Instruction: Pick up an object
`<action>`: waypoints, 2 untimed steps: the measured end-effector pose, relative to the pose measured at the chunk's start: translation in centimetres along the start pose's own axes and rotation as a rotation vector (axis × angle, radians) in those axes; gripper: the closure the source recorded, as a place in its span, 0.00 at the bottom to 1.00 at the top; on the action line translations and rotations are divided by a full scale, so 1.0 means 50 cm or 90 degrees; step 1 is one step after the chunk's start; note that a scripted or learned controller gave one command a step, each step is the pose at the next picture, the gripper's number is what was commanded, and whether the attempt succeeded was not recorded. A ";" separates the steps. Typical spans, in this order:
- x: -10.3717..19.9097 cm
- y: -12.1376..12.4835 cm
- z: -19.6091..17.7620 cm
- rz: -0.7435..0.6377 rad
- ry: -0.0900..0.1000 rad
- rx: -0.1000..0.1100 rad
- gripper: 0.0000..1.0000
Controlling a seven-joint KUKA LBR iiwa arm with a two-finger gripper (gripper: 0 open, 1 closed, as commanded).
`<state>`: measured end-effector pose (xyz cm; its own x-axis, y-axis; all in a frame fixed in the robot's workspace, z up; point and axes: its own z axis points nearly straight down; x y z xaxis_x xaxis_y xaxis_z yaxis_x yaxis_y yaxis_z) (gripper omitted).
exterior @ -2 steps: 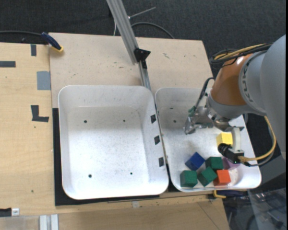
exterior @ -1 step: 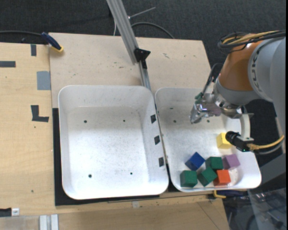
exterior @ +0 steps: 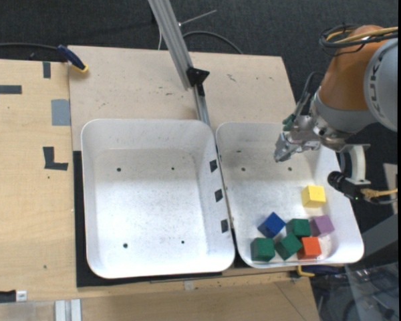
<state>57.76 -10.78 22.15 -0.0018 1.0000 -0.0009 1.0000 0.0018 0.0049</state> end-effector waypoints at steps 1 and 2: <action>0.017 0.014 -0.101 0.000 0.000 0.000 1.00; 0.124 0.044 -0.103 -0.003 0.001 0.003 1.00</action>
